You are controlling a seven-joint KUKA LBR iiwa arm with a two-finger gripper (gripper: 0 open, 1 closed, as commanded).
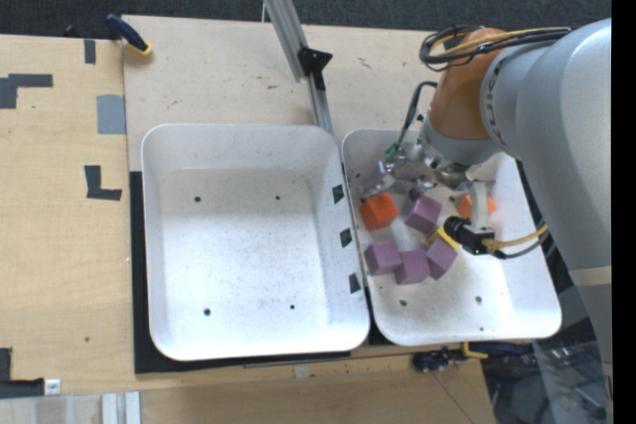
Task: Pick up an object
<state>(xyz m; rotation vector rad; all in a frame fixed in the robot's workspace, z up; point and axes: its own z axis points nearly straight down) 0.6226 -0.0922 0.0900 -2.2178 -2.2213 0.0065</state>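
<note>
From my seat I see the arm (556, 94) reaching into the right bin (517, 313), wrist bent down, with the claw (390, 176) low over the bin's upper left part. Whether the claw is spread or clenched I cannot tell (the wrist and its cabling crowd that spot), and I see nothing clearly caught in it.

Just below the claw lies an orange block (378, 210), close enough that I cannot say if they touch. Below and to the right of the claw sits a purple block (424, 213). Further below it three more purple blocks cluster together: one (383, 257) almost straight under the claw, one (413, 266) beside that, and one (441, 255) to the right again. A second orange piece (465, 206) shows well to the claw's right, partly hidden behind the wrist.

The left bin (159, 213) stands on the table (60, 243), left of the claw.
</note>
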